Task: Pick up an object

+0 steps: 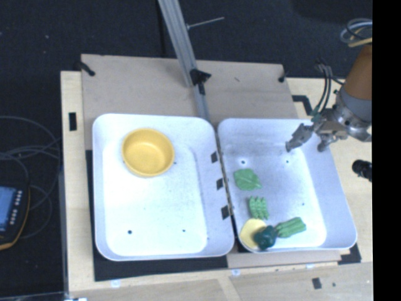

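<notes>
My gripper [308, 140] hangs over the upper right part of the right bin [326, 187], its two fingers spread open with nothing between them. Below it in that bin lie a green leaf-shaped piece [247, 179], a small green ridged piece [257, 206], and a green toy with a dark teal end [282, 231] resting against a small yellow round piece [250, 231] at the bin's front. A yellow bowl [148, 152] sits in the upper left of the left bin [156, 231]. The gripper is well above and to the right of the green pieces.
A grey metal post [178, 33] slants down from the top to the gap between the bins. Cables run along the arm at the right edge. A device with a blue screen [9, 209] lies off the bench at the left.
</notes>
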You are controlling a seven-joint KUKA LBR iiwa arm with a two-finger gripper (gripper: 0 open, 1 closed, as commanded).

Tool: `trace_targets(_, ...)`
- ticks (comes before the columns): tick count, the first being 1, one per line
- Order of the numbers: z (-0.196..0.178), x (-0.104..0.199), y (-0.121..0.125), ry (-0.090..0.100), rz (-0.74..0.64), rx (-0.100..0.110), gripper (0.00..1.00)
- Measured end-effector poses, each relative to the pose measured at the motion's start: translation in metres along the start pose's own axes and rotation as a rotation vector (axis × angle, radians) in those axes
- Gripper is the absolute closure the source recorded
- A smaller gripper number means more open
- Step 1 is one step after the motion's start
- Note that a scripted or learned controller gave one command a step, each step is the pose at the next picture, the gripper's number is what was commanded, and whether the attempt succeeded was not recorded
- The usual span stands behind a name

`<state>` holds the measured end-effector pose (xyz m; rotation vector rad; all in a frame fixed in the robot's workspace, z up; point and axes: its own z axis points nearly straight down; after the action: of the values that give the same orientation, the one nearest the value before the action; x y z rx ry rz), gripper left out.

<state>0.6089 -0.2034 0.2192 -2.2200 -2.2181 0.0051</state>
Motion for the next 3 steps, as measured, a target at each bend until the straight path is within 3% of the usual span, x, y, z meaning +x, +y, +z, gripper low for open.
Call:
trace_targets(2, 0.113, -0.01, -0.015, 0.0, 0.001, 0.0, 0.0)
trace_targets(3, 0.099, -0.011, -0.013, 0.0, 0.0, -0.007, 1.0)
